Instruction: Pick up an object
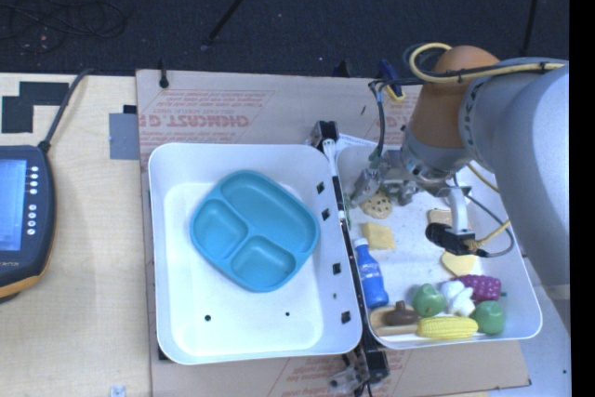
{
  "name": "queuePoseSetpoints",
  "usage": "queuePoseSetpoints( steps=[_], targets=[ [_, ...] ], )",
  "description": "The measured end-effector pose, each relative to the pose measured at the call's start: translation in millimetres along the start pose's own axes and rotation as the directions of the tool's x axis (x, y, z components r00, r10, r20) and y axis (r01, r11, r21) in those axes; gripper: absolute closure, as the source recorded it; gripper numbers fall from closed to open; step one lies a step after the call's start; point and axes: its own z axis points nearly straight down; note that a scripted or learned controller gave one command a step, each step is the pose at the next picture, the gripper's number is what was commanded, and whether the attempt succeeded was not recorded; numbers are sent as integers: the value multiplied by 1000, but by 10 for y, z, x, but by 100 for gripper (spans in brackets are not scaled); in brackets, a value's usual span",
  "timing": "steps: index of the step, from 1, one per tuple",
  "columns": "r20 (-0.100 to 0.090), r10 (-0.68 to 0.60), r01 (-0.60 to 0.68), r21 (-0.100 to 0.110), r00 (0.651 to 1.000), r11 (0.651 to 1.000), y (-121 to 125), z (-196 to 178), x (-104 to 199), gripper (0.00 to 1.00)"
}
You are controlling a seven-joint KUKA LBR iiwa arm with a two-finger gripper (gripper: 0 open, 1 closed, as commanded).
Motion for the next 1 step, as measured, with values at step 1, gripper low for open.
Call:
queuePoseSetpoints(
  steps=[1],
  targets=[
    [0,0,0,0,1000,1000,-3,0,-93,0]
  ],
)
